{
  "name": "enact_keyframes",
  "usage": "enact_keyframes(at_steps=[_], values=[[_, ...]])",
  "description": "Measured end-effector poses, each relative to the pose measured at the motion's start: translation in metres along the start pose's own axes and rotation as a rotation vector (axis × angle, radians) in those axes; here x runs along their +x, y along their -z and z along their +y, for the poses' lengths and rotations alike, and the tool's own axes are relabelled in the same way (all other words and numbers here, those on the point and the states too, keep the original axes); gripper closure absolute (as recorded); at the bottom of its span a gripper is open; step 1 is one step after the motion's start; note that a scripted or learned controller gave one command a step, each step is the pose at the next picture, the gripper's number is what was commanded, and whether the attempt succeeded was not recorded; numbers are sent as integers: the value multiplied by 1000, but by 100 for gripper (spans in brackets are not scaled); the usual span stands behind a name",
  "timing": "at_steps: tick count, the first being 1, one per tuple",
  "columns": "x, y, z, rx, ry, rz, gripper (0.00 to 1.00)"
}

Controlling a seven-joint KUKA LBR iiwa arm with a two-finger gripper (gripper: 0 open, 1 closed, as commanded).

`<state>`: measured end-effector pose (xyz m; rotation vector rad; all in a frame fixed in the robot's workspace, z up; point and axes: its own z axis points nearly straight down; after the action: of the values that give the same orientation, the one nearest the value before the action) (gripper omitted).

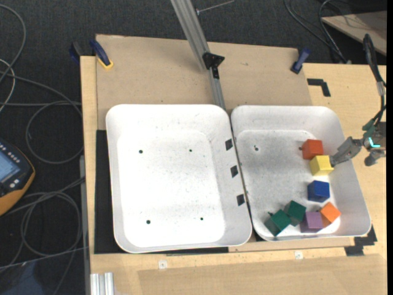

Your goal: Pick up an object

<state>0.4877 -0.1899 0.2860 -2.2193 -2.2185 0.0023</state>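
Your gripper (358, 150) at bin's right rim, apparently parted, grasping nothing; yellow cube (320, 164) just beside it; pick not yet made

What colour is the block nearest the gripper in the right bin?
Yellow: the block beside the gripper, seen in the camera view.

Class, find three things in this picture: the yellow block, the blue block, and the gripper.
yellow block (321, 165), camera view, middle of its top face
blue block (318, 190), camera view, middle of its top face
gripper (339, 156), camera view, at its fingertip end
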Motion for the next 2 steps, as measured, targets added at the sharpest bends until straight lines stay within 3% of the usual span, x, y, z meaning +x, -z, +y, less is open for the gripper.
enact_keyframes(at_steps=[1,2], values=[[0,2,1,-4,1,-1,0],[-1,-44,8,1,1,1,0]])
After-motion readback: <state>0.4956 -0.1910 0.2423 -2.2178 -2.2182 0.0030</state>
